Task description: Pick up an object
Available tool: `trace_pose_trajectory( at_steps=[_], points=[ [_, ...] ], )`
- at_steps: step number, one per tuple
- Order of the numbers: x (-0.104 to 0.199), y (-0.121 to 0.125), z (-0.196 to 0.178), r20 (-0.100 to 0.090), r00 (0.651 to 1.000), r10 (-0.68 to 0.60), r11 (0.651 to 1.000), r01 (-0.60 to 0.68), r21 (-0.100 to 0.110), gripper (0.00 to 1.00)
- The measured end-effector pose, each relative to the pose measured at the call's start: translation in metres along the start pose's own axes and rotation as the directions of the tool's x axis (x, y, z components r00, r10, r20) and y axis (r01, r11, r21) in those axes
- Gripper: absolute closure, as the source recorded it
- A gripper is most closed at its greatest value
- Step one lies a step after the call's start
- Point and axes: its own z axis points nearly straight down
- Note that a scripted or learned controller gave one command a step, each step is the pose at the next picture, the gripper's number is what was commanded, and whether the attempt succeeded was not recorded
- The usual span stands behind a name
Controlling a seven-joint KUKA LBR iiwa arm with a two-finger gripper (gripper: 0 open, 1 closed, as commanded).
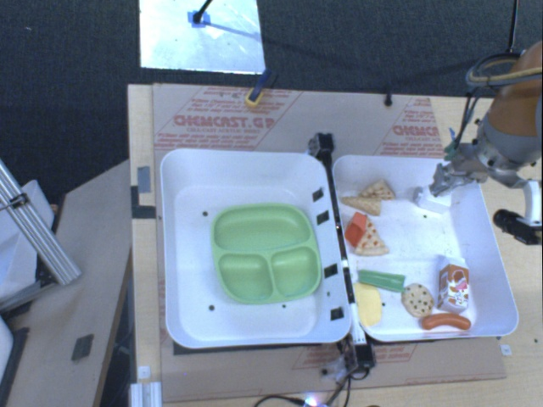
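Note:
The right bin (pixel 488 227) holds toy food. Two tan sandwich wedges (pixel 371 197) lie at its far left, with a red-and-orange pizza slice (pixel 363 234) just in front of them. Toward the front are a green stick (pixel 382 279), a yellow piece (pixel 368 303), a cookie (pixel 417 299), a small carton (pixel 454 287) and a sausage (pixel 445 320). My gripper (pixel 437 189) hangs low over the far right part of this bin, right of the sandwich wedges and apart from them. A small white shape (pixel 427 200) sits at its tip; I cannot tell what it is.
The left bin (pixel 182 227) holds a green divided plate (pixel 261 253). A black clip strip (pixel 333 227) runs along the wall between the bins. The grey arm (pixel 509 125) comes in from the right above the bin's far corner.

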Motion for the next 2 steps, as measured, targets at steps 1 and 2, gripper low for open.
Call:
trace_pose_trajectory(
  at_steps=[1,2],
  points=[
    [-0.001,0.002,-0.055,0.000,1.000,-0.001,1.000,0.001,0.000,1.00],
    [0.053,-0.003,-0.068,-0.004,1.000,-0.005,1.000,0.005,0.005,1.00]
  ],
)
